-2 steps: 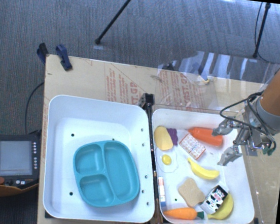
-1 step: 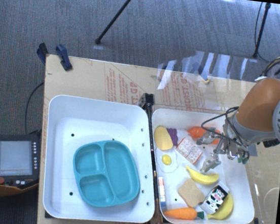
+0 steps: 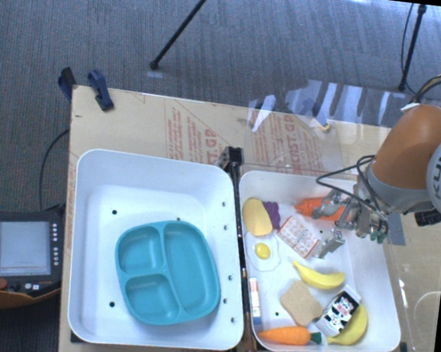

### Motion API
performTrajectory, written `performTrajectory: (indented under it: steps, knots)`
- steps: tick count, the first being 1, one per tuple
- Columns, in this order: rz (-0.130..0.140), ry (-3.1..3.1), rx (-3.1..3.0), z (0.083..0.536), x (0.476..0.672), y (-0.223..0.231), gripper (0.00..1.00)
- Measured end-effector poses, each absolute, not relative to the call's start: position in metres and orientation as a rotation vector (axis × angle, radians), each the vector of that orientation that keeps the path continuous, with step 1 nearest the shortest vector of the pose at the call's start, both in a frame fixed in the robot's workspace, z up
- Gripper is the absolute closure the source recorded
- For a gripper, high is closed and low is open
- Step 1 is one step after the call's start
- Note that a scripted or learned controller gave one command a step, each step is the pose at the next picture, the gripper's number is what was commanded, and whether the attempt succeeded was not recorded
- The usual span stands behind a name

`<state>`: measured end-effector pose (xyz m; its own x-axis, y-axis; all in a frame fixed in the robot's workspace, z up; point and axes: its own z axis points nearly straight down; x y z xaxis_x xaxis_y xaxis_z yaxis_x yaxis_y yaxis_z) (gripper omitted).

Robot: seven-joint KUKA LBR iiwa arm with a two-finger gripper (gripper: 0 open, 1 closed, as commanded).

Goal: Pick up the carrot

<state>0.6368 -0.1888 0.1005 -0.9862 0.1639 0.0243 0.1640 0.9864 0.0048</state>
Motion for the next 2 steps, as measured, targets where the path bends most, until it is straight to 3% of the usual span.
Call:
performTrajectory:
  steps: [1,2]
  knots:
    - [0.001,-3.133,-0.346,0.093,0.545,-0.141,0.0]
    - [0.007,-3.164,-0.185,0.094,0.49,-0.1,0.0]
